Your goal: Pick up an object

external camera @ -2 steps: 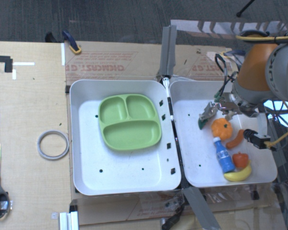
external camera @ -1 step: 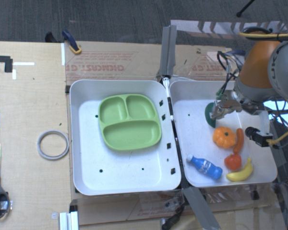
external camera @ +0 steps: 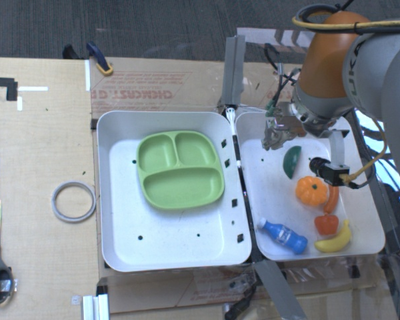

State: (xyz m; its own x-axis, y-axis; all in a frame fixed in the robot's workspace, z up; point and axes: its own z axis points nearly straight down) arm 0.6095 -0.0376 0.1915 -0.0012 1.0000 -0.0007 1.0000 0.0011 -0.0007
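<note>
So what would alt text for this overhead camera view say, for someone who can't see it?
A grey robot arm's gripper hangs over the right white bin, which holds a dark green pepper, small orange pumpkin, yellow banana and blue plastic bottle. The left white bin holds a light green divided plate.

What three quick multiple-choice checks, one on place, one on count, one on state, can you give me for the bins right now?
1. Where does the green divided plate lie?
A. left bin
B. right bin
C. on the bench

2. How many compartments does the plate have?
A. two
B. three
C. four

3. How does the blue bottle rest?
A. upright
B. on its side
C. in the end effector

Answers: 1 A, it sits inside the left bin's walls. 2 B, two small sections above one wide one. 3 B, it lies flat on the right bin floor, away from the end effector.
</note>
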